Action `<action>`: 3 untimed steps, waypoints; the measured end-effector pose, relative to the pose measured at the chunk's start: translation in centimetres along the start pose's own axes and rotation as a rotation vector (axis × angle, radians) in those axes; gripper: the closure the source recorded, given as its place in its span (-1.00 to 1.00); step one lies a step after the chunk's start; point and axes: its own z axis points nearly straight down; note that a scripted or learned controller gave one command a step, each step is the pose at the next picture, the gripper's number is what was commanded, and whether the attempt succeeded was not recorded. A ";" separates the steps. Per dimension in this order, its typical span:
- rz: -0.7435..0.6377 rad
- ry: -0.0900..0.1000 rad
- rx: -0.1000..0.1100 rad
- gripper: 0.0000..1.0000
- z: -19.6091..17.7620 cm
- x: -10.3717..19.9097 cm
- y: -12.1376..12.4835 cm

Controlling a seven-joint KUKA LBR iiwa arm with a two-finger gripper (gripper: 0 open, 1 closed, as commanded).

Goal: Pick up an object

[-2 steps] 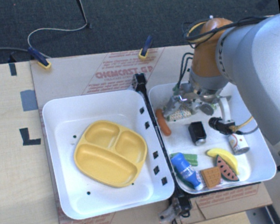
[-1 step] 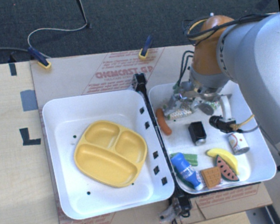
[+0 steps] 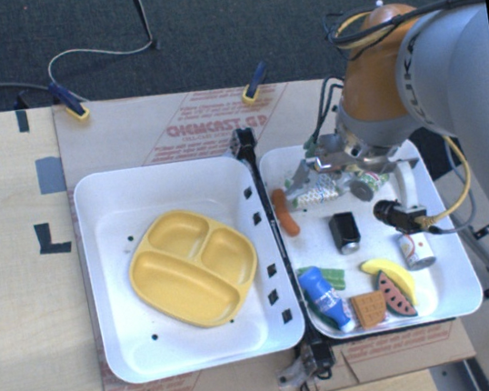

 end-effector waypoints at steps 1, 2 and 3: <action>0.000 0.000 0.000 1.00 -5.7 5.2 2.3; 0.001 -0.001 0.001 1.00 -7.9 5.2 1.4; 0.002 -0.002 0.001 1.00 -8.5 1.8 -2.9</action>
